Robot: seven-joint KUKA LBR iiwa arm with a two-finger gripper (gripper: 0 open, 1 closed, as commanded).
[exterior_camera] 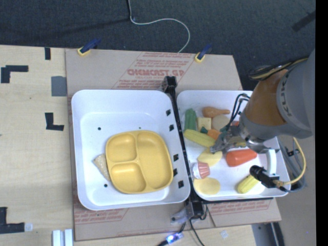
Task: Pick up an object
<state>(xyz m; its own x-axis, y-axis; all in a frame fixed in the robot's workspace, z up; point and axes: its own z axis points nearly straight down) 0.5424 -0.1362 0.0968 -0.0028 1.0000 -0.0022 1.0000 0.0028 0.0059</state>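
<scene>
**Pincer down among the toy food in the right-hand bin**

The step in hand, as I judge it, is closing on one piece out of a crowded heap. To do it well, the pincer (221, 143) should settle on a single item with free space on both sides, come straight down, and close only when it sits squarely across that piece. Then it should lift vertically so that neighbours are not dragged along. The pieces are rounded and smooth, so a hold near the middle of the chosen item looks safer than one near a tip.

The pincer's dark tip sits low in the right bin (266, 195), under the grey arm (287, 106) with its orange band (266, 104). How wide it stands, and whether anything is in it, I cannot tell, as the tip merges with the clutter.

The likeliest targets lie around it. The corn cob (199, 137) is just beside it at nine o'clock, and the red pepper (240, 157) is just beside it at four o'clock. A pale yellow piece (209, 158) lies near at seven o'clock, and the green cucumber (190, 119) lies further off at ten o'clock. A yellow banana (247, 184) lies at five o'clock, well apart.

The left bin (87, 117) holds a yellow divided plate (138, 161).
</scene>
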